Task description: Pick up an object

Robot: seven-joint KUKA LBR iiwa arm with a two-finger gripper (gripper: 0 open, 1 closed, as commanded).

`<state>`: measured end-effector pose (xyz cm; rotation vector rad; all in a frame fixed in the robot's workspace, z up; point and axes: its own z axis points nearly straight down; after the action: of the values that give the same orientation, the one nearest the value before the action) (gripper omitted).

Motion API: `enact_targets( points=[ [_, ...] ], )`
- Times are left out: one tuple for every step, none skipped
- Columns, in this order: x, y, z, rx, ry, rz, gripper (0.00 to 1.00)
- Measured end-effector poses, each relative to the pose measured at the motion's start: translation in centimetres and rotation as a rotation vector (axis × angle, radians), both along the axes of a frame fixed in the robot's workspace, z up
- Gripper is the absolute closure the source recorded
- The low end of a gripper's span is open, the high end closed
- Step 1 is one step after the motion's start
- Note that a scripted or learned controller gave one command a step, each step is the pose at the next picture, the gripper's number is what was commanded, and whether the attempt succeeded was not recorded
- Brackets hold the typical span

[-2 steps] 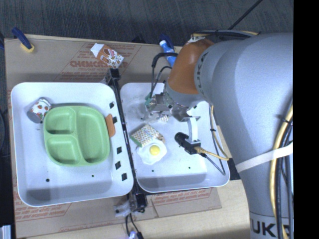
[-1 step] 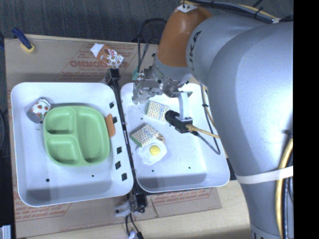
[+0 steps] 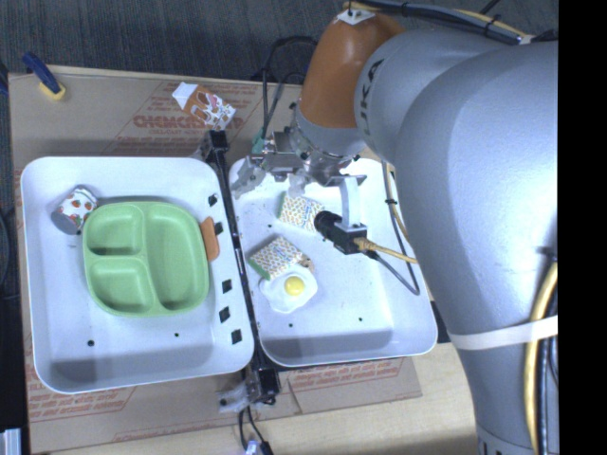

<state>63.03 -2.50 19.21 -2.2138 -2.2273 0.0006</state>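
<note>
My gripper (image 3: pixel 283 171) hangs over the far end of the right bin (image 3: pixel 379 335), under the orange-banded wrist. Just below it lies a small patterned packet (image 3: pixel 301 209). A second patterned packet (image 3: pixel 277 253) lies nearer the middle of that bin, and a toy fried egg (image 3: pixel 290 289) touches its front side. The gripper is above and slightly left of the first packet, and I see nothing held in it.
The left bin (image 3: pixel 57 349) holds a green divided plate (image 3: pixel 145 257), a small patterned cup-like thing (image 3: pixel 74 207) at its far left corner, and an orange piece (image 3: pixel 210 239) by the plate's right edge. A wrapper (image 3: pixel 204 107) lies on the cardboard behind the bins.
</note>
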Motion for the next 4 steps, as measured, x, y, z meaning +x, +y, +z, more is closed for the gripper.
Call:
enact_targets(
  points=[
    [-1.9,8.0,-0.1,0.000,0.003,0.003,0.00],
    [-2.2,10.5,-4.6,0.001,-0.010,0.002,0.00],
    [-2.3,11.0,-5.0,-0.002,-0.015,0.003,0.00],
    [-2.7,12.3,-6.4,-0.001,0.003,-0.001,0.00]
  ],
)
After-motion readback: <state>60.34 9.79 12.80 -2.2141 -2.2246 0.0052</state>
